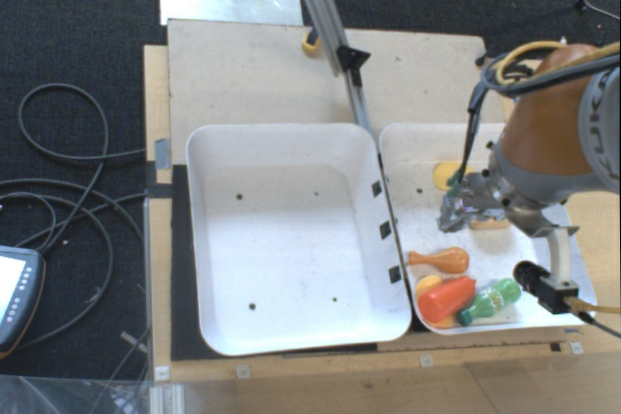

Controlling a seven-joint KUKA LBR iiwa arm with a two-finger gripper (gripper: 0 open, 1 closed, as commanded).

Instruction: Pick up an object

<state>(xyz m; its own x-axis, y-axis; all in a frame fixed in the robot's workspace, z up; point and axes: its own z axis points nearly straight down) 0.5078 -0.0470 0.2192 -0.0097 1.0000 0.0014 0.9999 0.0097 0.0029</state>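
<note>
The arm (558,126) reaches in from the right, its orange band bulky over the right bin (412,145), with yellow cable looped above it. The gripper (454,213) hangs low inside that bin, over its middle floor. From this slanted angle, how far it is open cannot be told, and nothing can be seen gripped in it.

Just behind the gripper, a yellow object (444,175) lies on the bin floor, partly hidden by the wrist. Nearer the front, an orange bowling-pin-shaped toy (441,259) lies on its side. Below that, a red-orange carrot-like piece (446,298) rests against a green bottle (490,300) in the front corner, the two touching. The bottle has a pale patch that could be a label, too small to read.

The left bin (209,150) sits alongside, sharing the divider wall marked with small black tabs. On the arm's grey casing at the right edge are a few dark letters, cut off and unreadable. A tablet-like device (15,291) lies on the dark floor at far left.
</note>
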